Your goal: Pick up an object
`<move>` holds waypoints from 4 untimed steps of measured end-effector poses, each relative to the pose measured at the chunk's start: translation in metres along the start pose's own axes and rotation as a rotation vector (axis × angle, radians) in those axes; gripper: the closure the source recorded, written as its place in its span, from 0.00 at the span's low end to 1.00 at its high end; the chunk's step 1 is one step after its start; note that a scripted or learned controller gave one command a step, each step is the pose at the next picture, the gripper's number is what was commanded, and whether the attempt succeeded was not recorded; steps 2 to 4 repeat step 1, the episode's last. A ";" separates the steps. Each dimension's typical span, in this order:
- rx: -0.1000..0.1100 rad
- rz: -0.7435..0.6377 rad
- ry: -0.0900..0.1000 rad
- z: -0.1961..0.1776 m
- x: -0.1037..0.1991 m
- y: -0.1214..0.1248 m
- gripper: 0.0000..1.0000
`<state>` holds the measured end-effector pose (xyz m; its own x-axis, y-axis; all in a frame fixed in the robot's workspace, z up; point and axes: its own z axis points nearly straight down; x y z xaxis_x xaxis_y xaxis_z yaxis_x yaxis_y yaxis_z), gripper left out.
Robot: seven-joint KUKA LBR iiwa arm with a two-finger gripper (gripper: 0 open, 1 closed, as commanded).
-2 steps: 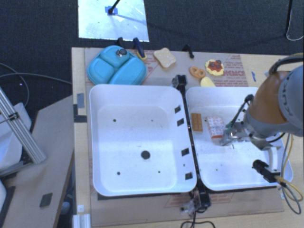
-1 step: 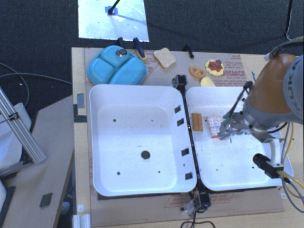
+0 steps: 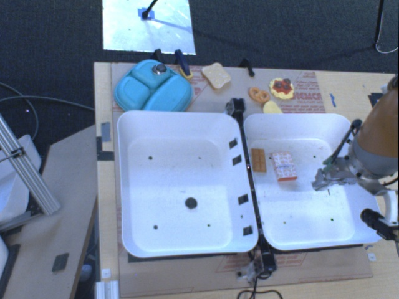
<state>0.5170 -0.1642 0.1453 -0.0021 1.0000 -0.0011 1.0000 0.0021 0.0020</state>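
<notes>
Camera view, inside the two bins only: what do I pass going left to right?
Small dark disc in the left bin → brown wafer bar → red-and-white packet → gripper, the last three over the right bin.

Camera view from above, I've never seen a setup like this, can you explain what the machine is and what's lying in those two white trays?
You are looking down at a slant from one fixed camera above a bench. The machine is a robot arm, grey with an orange band, reaching in from the right. Its gripper hangs over the right bin; nothing shows in its grasp. In that bin lie a small red and white box and a brown wafer-like bar, apart from each other. The left bin holds one small dark round piece. Behind the bins sit a blue divided plate, a toy bread slice and a toy pretzel.
</notes>
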 end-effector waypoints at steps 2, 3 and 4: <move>0.000 0.001 0.000 0.000 0.000 0.000 0.00; 0.000 0.001 0.000 0.000 0.000 0.000 0.00; 0.000 0.001 0.000 0.000 0.000 0.000 0.00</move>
